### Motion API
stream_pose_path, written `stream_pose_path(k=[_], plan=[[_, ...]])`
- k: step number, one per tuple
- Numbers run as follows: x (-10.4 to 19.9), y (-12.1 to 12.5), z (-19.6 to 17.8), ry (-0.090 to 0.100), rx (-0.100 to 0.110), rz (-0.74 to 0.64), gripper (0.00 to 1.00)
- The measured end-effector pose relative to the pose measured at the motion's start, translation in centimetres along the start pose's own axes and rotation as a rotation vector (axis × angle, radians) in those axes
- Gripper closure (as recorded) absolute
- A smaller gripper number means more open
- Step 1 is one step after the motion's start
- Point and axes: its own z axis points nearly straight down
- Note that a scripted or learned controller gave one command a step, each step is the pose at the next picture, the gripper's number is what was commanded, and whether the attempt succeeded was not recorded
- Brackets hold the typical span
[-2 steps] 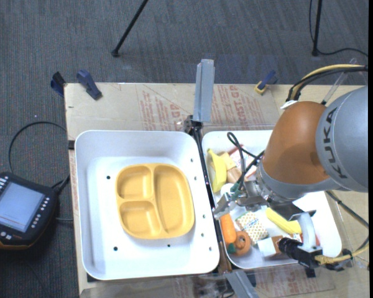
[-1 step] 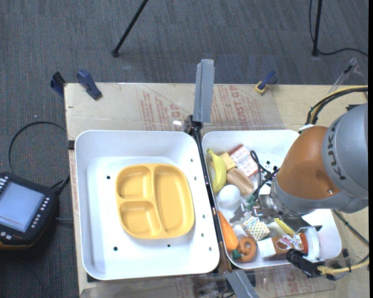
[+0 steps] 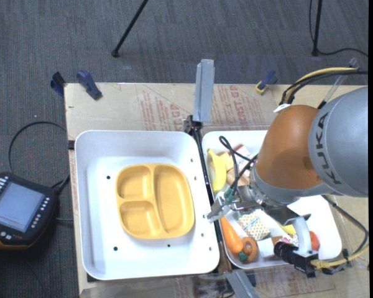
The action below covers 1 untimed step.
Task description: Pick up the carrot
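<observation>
Item one, nearest the lens: my own arm (image 3: 311, 148), grey with the orange band bulging over the right bin, reaching in from the right and bent down so the wrist sits low above the clutter; it hides much of what lies beneath it. Item two: the counter (image 3: 137, 101), a board carrying both bins side by side, so that goods sit in one and free space in the other. Item three: the left bin (image 3: 93, 154), shallow and white, holding a yellow divided tray (image 3: 155, 200) laid flat near its middle. Item four: the right bin (image 3: 332, 244), white, crowded with toy foods, presumably heaped there as pick stock; a pale yellow banana-like piece (image 3: 217, 166) lies toward its upper left, and a printed packet (image 3: 256, 225) lies under my wrist. Item five: my gripper (image 3: 227, 203), near the bin's left wall, just above the carrot; I cannot tell how its jaws stand, as cables and the wrist body confuse the view. Nothing is visibly caught in it. Item six, the task's thing: the carrot (image 3: 231, 233), in the lower left corner of the right bin, lying at a slant beside the left wall. It is orange, tapered, smooth and glossy like moulded plastic, its thicker end resting against a brownish round piece (image 3: 249, 248). I judge the grasp not yet made.
</observation>
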Motion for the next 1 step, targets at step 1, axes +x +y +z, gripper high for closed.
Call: stream_pose_path(k=[1], plan=[[-6.79, 0.37, 0.18, -0.001, 0.004, -0.161, 0.0]])
